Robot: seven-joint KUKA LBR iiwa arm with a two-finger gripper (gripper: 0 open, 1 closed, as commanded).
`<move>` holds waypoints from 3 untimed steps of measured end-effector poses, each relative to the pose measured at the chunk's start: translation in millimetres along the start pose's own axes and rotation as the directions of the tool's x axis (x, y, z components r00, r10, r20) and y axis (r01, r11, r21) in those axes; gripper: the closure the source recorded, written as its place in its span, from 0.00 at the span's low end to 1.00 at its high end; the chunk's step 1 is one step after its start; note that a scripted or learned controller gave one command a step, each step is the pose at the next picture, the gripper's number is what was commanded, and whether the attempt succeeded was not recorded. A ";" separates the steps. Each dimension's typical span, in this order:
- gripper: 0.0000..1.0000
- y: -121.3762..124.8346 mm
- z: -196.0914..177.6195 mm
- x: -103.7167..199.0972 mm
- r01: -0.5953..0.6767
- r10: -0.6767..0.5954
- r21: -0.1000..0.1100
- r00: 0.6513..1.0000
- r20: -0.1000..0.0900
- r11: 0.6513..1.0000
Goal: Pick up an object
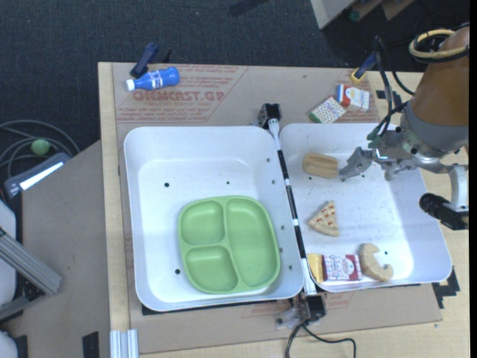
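The right bin (417, 222) holds a tan bread roll (320, 165), a pizza slice (325, 219), a red-and-white carton (341, 267) and a tan bitten ring-shaped piece (376, 262). My gripper (373, 166) hangs over the bin's far part, just right of the bread roll. It is open, its fingers spread, with nothing between them. The left fingertip (350, 170) is close to the roll's right end; whether it touches I cannot tell. The grey arm with its orange band (443, 80) comes in from the right.
The left bin (149, 170) carries a green divided plate (227, 243). On the bench behind the bins lie a blue bottle (153, 78) and small food boxes (339, 104). A black clamp (270, 114) sits where the bins meet.
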State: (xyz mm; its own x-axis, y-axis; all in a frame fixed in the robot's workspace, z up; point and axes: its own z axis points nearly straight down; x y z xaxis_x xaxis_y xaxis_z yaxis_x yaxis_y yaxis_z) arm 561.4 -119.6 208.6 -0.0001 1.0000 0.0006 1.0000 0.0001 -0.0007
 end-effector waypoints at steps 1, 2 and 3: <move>0.00 -19.2 124.3 26.4 0.000 0.000 -0.001 1.000 0.000 1.000; 0.00 -22.2 124.2 27.8 -0.001 0.001 0.001 1.000 -0.001 1.000; 1.00 -22.0 114.6 27.9 -0.001 0.001 0.000 1.000 0.000 1.000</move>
State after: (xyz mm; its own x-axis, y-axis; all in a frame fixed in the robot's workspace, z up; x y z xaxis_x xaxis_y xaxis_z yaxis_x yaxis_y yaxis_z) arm 539.4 -91.6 94.1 0.0013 1.0000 0.0004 1.0000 -0.0013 -0.0004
